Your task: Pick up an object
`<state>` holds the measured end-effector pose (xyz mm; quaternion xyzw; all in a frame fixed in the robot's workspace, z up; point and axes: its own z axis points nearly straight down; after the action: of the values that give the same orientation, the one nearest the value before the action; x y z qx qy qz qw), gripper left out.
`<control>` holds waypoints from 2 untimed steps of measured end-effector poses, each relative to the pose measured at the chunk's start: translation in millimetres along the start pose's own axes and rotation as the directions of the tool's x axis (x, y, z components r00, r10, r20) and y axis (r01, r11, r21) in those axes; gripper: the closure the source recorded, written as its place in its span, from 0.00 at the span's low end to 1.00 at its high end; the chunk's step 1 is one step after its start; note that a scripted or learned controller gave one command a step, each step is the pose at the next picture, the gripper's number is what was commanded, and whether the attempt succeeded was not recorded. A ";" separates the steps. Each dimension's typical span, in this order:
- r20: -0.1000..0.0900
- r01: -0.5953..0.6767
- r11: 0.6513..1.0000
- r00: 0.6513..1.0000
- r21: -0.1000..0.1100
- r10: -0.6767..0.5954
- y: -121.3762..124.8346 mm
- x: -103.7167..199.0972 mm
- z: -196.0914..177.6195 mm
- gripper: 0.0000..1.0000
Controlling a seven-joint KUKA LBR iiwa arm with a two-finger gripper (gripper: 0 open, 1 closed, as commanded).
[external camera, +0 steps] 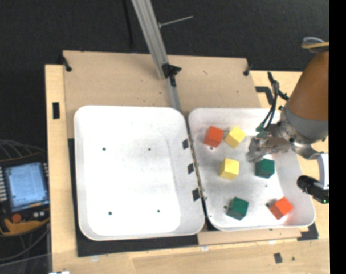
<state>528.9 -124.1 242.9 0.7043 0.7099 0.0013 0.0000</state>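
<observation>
— Where's the green cube (265, 168)?
— Right of centre in the right bin (249, 224), just below the gripper (258, 152).
— Fingers?
— Can't tell their state.
— The arm (309, 99)?
— Reaching in from the frame's right edge.
— Neighbours?
— Yellow cube (230, 168) to its left, another yellow cube (236, 137) and orange cube (214, 136) above.

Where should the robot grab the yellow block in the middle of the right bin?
Probably from straight above, pinching two opposite flat sides of the middle yellow block. It is a small cube lying flat in the right bin, with bare floor on every side, so fingers would fit around it. The hand sits just to its right, beside a green block.
</observation>
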 end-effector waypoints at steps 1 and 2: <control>0.002 -0.001 1.000 1.000 0.000 0.001 18.1 52.4 7.9 1.00; 0.000 -0.001 1.000 1.000 0.003 0.001 24.4 113.4 12.8 1.00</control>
<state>552.4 -10.6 230.4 0.7045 0.7097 0.0002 -0.0008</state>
